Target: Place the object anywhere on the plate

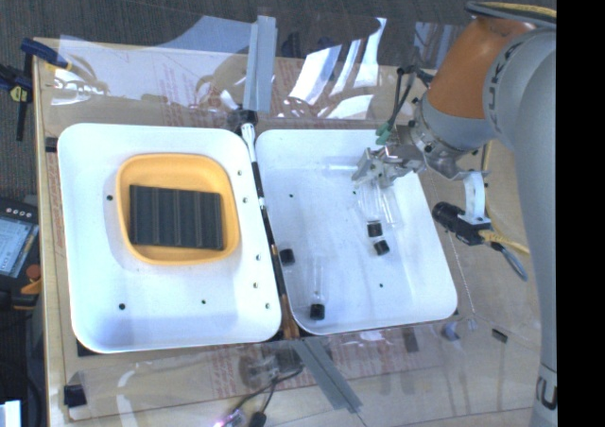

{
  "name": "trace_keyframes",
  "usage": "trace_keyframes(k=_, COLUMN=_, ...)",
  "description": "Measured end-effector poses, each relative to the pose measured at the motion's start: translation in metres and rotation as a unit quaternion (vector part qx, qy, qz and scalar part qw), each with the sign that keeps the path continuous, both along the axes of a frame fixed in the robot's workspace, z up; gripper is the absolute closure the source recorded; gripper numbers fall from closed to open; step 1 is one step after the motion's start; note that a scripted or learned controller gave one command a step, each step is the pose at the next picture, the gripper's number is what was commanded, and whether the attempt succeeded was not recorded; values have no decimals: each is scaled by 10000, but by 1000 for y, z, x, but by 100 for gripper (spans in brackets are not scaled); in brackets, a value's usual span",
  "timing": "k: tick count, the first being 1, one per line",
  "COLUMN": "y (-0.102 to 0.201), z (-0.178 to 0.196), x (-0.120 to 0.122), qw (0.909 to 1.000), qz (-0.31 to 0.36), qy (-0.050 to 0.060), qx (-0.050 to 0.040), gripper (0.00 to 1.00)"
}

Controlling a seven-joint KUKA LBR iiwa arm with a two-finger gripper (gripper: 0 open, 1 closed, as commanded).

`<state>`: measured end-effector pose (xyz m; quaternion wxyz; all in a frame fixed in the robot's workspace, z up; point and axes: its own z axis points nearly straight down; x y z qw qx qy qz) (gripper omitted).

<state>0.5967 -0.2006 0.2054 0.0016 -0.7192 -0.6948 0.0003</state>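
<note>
Both bins (95,321) are white. The plate (177,208) is yellow-orange with a dark ribbed centre. The arm (510,66) is grey with an orange band.

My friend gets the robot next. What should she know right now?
Gripper: it hangs low over the right bin, its see-through fingers pointing down. Nothing can be seen between them; whether they are open or shut is hard to tell.

Plate: the yellow plate with a dark ridged middle lies in the left bin.

Object: a small see-through piece with a black end lies near the front edge of the right bin, apart from the gripper.

Done: nothing yet; the plate has no object on it.

Left: pick up the piece, carry it over to the left bin and set it anywhere on the plate.
</note>
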Motion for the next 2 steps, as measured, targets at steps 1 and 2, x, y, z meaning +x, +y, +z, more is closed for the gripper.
trace_keyframes(k=1, y=71, z=9, x=6, qw=9980, qz=631, qy=16, qx=2, gripper=100)
trace_keyframes(k=2, y=105, z=-2, x=38, qw=9859, qz=1673, qy=-11, qx=-9, gripper=100)
